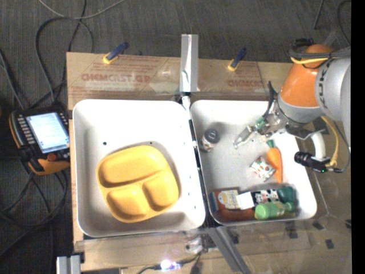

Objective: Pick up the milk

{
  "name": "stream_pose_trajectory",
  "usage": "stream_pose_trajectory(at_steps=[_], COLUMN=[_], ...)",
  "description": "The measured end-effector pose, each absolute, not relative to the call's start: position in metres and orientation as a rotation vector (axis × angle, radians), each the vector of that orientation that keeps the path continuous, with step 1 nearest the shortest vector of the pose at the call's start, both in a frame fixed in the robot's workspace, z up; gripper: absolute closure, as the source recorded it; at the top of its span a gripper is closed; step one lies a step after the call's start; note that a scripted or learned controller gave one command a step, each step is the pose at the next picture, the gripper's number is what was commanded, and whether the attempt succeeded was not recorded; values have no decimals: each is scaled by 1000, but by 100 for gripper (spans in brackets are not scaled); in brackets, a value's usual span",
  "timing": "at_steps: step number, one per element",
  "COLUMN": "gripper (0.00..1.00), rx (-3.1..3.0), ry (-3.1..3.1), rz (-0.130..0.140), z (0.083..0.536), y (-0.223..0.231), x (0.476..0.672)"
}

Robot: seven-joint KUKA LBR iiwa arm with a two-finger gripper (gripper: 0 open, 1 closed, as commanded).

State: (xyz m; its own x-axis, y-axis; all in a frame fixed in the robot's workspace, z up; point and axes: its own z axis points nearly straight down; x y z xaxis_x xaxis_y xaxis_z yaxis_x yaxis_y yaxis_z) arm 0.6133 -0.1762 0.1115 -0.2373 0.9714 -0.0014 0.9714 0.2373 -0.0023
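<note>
The milk carton lies tipped over in the right bin, just below the gripper and beside the carrot. The jaws are apart and hold nothing.

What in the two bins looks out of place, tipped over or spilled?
Nothing looks spilled or broken. In the right bin, the bottles lie on their sides against the near wall, and the small milk carton lies tilted beside the carrot. The yellow tray sits flat in the left bin.
</note>
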Motion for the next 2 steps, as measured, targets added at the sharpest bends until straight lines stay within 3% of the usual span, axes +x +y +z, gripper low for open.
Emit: stream_pose_trajectory(at_steps=[1, 2], gripper=[0, 0], rx=[-2304, -2292], ry=[-2152, -2131], rz=[-5, -12], z=[90, 103], y=[-121, -187], x=[605, 546])
